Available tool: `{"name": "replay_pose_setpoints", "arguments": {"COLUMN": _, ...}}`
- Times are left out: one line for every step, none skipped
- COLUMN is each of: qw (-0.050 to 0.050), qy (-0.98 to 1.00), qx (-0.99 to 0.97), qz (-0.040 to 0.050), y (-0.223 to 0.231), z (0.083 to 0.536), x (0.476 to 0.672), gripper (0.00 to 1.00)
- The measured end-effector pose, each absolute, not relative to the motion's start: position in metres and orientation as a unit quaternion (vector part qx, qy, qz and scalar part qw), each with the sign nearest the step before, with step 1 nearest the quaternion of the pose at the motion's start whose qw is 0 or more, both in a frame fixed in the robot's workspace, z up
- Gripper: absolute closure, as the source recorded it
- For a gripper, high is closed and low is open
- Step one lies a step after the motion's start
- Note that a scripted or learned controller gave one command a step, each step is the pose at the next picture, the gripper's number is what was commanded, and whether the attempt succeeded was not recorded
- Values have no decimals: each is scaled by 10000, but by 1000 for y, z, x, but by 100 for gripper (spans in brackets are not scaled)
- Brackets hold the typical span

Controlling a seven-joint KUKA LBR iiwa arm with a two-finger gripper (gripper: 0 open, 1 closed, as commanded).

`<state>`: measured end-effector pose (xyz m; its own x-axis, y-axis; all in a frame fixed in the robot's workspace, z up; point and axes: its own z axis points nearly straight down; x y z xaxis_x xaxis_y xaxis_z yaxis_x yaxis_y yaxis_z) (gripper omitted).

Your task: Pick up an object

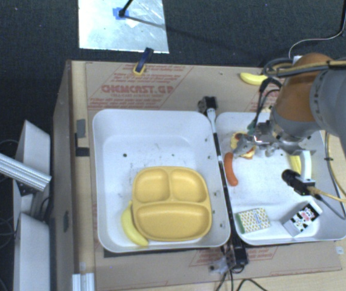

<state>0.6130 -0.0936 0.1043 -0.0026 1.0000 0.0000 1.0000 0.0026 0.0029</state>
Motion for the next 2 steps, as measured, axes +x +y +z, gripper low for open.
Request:
{"name": "replay_pose_setpoints", "arguments": {"qw": 8, "qy": 7085, "qx": 7057, "qz": 11, "y": -82, "z": 85, "x": 662, "gripper": 0}}
{"name": "replay_pose_setpoints", "arguments": {"qw": 21, "qy": 7094, "qx": 7048, "qz": 20, "y": -82, "z": 96, "x": 663, "gripper": 100}}
